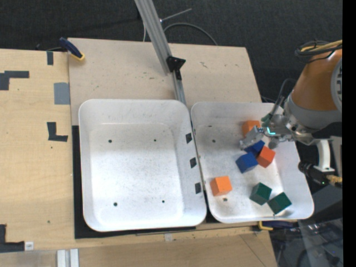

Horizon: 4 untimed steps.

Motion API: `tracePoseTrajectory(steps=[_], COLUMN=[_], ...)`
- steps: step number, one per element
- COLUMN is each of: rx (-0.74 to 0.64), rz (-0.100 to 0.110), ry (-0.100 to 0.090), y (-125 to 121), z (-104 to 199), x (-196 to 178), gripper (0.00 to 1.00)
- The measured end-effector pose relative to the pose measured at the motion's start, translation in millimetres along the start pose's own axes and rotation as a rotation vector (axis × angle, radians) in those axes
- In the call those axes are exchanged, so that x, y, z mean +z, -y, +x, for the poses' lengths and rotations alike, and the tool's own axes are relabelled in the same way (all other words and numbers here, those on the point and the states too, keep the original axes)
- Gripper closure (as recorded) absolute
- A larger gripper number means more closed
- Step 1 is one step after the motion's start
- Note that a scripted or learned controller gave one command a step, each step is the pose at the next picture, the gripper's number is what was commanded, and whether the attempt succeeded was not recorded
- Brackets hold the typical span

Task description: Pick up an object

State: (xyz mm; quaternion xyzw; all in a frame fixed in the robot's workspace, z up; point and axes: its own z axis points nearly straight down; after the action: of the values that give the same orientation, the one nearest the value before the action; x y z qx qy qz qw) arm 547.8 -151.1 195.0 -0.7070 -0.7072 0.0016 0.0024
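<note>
Coloured blocks (256, 171) in right bin (207, 149)

From my station the feed is evenly lit from above, fairly soft overall. The white bins (136, 113) glare slightly, shadows stay short and faint, the dark floor (55, 10) loses detail, and the arm (317, 90) looks mildly blurred.
</note>
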Motion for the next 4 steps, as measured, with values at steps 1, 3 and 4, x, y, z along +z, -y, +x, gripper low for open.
tracePoseTrajectory(steps=[1,3,4], rx=[-0.001,-0.001,-0.001], rz=[-0.004,-0.005,-0.004], ry=[0.001,0.004,0.001], y=[-1.0,10.3,10.4], z=[-0.2,1.3,2.1], x=[-2.2,104.7,93.4], gripper=[0.00,0.00,1.00])
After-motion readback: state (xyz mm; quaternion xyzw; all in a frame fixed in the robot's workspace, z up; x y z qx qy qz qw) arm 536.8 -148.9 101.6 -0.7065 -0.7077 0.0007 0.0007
